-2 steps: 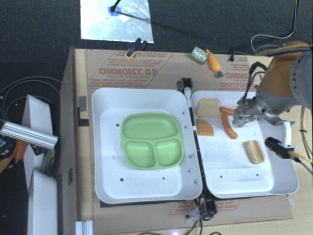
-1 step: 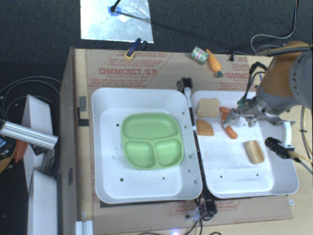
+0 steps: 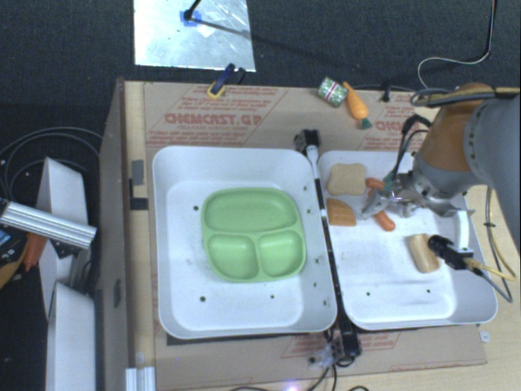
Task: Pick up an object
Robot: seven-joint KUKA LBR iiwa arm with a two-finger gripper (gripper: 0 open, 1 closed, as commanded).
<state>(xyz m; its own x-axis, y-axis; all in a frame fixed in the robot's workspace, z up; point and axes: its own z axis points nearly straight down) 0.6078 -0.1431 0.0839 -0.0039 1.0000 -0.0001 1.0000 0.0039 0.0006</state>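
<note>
Two shallow white bins sit on the desk; the gripper (image 3: 383,208) hovers low in the right bin (image 3: 407,300) over a small orange carrot-shaped toy (image 3: 384,221), its grasp impossible to tell.

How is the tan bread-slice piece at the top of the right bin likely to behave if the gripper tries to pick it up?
The bread slice lies flat in the right bin, so fingers would probably struggle to get under its edge. It looks like toy food, likely light and stiff. Pushed, it should slide rather than roll, perhaps against the bin wall nearby.
</note>
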